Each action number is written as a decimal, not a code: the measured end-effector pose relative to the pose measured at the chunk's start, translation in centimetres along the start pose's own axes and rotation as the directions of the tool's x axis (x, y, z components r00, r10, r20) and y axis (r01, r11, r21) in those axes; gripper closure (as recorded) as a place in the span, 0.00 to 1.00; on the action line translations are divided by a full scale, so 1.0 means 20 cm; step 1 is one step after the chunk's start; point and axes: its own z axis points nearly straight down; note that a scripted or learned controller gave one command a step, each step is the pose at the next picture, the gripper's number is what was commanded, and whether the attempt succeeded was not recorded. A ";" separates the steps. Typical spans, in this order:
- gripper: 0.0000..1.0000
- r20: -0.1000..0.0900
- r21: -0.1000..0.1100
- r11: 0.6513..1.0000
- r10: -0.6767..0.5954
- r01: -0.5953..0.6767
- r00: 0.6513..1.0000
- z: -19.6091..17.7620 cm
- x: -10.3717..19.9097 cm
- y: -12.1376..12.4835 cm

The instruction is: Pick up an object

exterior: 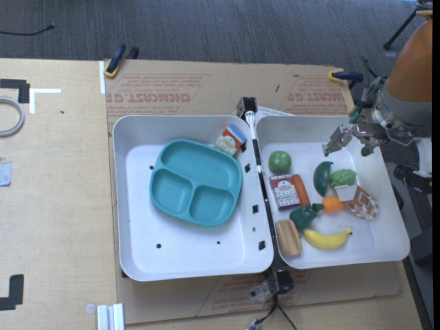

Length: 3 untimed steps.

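So the gripper (342, 140) is hanging over the back of the right bin (385, 249), up near its far wall. Honestly I can't tell how wide it's sitting, too small and blurry, but nothing's showing in its grip and it's not touching any toy. Just below it a dark green pepper (322, 178) is lying next to a piece of broccoli (343, 178). Off to its left a green apple (279, 161) is sitting, and well below, a banana (327, 238).
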 end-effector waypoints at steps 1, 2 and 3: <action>0.00 -0.001 0.001 1.000 0.004 -0.004 1.000 0.53 0.04 -0.32; 0.00 0.000 -0.001 1.000 0.001 -0.001 1.000 0.53 0.29 -0.09; 0.00 -0.001 0.001 1.000 0.003 -0.003 1.000 0.53 0.01 -0.31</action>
